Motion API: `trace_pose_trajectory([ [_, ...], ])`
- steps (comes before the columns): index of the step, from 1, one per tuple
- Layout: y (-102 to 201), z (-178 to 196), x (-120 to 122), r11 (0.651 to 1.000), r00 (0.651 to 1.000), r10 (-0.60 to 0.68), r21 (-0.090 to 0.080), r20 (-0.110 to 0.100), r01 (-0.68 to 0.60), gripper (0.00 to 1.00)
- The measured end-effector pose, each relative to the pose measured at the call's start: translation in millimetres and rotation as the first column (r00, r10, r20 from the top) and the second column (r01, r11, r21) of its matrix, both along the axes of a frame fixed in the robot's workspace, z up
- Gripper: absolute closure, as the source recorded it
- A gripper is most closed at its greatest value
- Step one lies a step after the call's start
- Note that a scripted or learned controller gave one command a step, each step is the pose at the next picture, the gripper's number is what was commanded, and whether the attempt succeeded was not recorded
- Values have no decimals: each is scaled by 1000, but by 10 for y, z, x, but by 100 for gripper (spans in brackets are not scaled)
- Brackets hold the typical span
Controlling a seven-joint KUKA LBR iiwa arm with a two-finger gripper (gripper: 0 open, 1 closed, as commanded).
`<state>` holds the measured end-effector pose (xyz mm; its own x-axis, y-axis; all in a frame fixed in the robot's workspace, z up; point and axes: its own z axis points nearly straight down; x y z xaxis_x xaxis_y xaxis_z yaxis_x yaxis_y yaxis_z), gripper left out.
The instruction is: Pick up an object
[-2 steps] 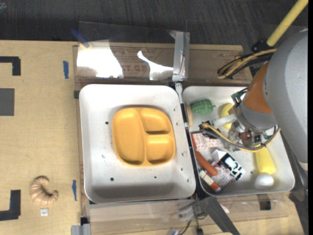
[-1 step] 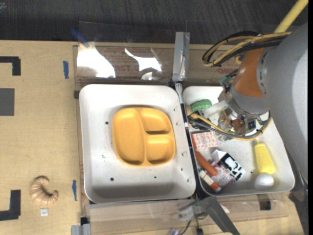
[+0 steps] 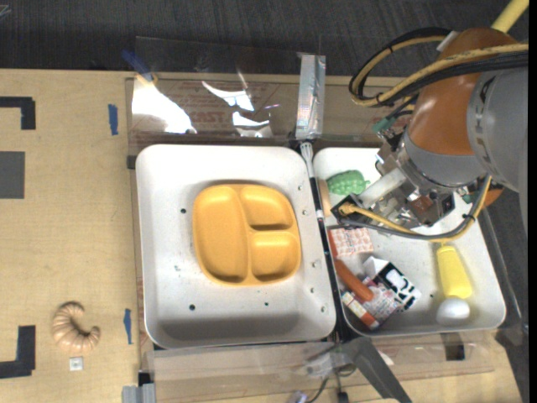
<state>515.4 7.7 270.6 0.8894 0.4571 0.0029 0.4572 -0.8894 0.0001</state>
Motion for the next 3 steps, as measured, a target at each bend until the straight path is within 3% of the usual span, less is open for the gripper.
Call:
trace_pose_trajectory([
  [1,-558,190,1026,994,994,106,-2,-4,-106,100],
  [2,508,-513,800,995,995,97,3,-12,-96,100],
  [3,223,201,1321,992,992,127,-1,2,-127,100],
])
